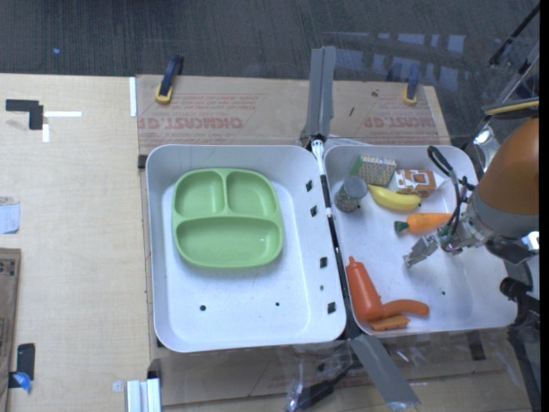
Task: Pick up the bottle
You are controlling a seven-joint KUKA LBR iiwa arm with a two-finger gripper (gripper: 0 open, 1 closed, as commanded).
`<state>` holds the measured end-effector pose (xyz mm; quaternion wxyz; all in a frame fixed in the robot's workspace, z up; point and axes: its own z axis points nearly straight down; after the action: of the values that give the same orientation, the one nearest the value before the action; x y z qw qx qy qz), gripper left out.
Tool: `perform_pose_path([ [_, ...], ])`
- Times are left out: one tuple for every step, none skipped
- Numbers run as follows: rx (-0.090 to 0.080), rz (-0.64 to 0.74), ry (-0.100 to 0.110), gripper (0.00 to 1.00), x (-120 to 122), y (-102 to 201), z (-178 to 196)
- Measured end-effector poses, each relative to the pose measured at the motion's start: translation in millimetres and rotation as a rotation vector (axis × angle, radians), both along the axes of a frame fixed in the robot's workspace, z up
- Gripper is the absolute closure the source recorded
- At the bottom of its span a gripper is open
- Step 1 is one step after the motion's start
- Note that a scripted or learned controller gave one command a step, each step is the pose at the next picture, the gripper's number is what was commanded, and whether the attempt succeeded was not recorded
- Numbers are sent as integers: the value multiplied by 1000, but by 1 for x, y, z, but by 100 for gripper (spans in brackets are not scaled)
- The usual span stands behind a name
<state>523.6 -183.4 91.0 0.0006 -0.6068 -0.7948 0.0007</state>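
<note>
The bottle (362, 288) is orange-red with a narrow neck. It lies along the left wall of the right bin (480, 316), its neck pointing to the far side. My gripper (419, 252) hangs over the middle of the right bin, right of and beyond the bottle and clear of it. It is open, with nothing between its fingers. The grey arm with its orange band (515, 183) comes in from the right.
A red sausage (400, 311) lies against the bottle's base. A carrot (424, 222), a banana (394, 198), a grey can (349, 194), a speckled block (377, 170) and a snack packet (414, 180) crowd the bin's far part. The left bin (171, 316) holds a green divided plate (227, 217).
</note>
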Motion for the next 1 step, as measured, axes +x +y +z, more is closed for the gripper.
perform_pose_path([
  [-2, -80, -3, 0, -31, 79, 0],
])
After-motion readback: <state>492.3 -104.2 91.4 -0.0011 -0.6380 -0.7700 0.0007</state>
